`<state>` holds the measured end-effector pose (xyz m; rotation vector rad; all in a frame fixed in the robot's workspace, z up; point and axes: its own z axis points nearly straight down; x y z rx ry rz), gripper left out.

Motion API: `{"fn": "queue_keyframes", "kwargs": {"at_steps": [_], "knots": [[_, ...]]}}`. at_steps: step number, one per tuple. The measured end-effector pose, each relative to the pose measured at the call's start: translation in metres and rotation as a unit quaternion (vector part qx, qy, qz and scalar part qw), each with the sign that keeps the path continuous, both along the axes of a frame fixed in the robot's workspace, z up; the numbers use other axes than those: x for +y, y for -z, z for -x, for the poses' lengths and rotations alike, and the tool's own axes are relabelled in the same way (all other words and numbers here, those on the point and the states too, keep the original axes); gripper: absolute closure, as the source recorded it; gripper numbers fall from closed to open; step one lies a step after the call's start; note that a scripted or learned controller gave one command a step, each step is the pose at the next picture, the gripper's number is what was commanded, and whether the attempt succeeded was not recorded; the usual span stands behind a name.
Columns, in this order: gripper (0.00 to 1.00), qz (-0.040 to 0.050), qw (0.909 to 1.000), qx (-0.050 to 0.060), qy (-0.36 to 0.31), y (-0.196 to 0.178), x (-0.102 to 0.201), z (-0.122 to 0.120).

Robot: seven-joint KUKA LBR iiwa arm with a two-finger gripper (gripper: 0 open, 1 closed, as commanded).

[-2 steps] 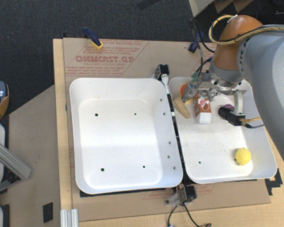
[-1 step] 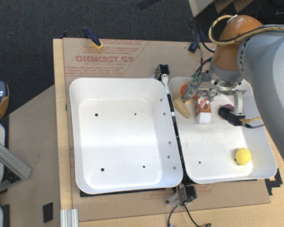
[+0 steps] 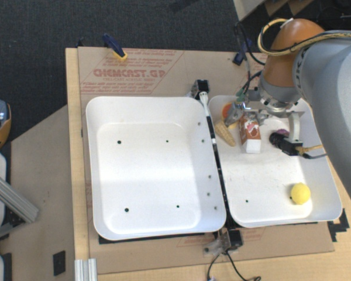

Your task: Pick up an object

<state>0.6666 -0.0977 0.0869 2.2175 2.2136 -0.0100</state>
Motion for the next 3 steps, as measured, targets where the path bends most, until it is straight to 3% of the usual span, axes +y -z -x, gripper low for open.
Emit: {"fn": "queue_keyframes", "kwargs": {"at_steps": [3], "knots": [[0.0,-0.0038,1.0,0.0,-0.001,0.0009,0.0048,-0.0003]]}}
